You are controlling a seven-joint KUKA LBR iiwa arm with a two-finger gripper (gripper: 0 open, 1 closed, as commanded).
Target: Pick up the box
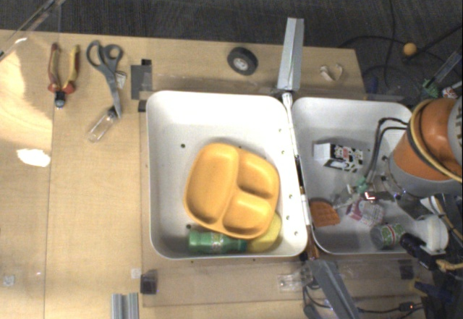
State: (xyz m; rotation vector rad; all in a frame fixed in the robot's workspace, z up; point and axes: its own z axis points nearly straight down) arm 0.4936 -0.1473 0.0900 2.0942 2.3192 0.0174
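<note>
1. We see the small white printed cardboard box (338,155) lying in the right white bin (318,111), near its upper left.
2. The grey arm with its orange band (427,147) hangs over that bin's right side, well apart from the box.
3. We cannot tell the state of the jaws.
4. A yellow compartment tray (233,189) fills the left white bin (166,166).

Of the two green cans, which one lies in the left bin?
The green can under the yellow tray lies there; the other can is in the right bin.

Tray (233,189) in left bin (166,166), over can (210,241); box (338,154) in right bin (325,116).
</note>
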